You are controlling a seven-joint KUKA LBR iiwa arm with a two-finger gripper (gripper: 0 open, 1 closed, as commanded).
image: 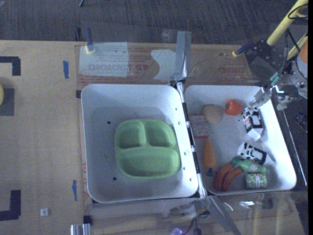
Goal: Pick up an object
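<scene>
The things you could pick all lie in the right bin [288, 168]: a black-and-white carton [252, 119] by the far right wall, a second carton [253, 152] nearer you, an orange tomato [233, 107] and a tan potato [212, 114] toward the far side, a carrot [209, 153] along the left wall, and a sausage [226, 176] touching a green can [256, 180] in the near corner. Your gripper [258, 99] hangs at the bin's far right edge, just above the far carton; you cannot tell from this view whether the claw is released or clenched, and nothing shows within it. Judging from here, the likeliest trouble is the wall: the carton lies close against it, so one side of the claw may strike the rim or shove the carton aside. In the near corner, crowded things could be nudged or taken together. The left bin [93, 131], with its green tray [145, 148], lies well apart.
</scene>
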